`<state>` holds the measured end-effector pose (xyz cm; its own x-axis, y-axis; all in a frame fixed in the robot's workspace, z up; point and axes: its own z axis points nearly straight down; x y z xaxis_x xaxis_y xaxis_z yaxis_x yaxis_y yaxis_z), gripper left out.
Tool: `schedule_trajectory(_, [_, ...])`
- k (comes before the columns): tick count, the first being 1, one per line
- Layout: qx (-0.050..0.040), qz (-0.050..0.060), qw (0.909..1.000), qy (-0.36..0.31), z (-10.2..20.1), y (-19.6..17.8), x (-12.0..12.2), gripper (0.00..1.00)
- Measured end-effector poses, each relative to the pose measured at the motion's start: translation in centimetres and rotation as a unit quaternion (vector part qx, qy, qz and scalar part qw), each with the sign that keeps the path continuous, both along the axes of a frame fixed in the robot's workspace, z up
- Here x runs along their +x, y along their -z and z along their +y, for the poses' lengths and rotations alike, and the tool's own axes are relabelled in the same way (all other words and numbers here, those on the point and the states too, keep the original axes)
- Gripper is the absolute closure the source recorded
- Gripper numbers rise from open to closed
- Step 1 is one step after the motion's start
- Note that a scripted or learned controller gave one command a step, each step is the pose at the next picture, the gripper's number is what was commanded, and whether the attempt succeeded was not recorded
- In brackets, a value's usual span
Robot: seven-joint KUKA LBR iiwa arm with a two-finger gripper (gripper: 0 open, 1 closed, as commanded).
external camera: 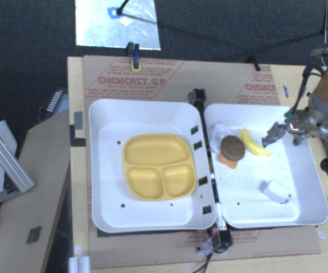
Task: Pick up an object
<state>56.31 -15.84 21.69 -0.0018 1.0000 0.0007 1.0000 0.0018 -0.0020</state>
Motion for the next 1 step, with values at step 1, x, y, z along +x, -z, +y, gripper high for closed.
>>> schedule_trajectory(1, [-0.0003,0.0,1.0,0.0,-0.13,5.91,0.76,0.0])
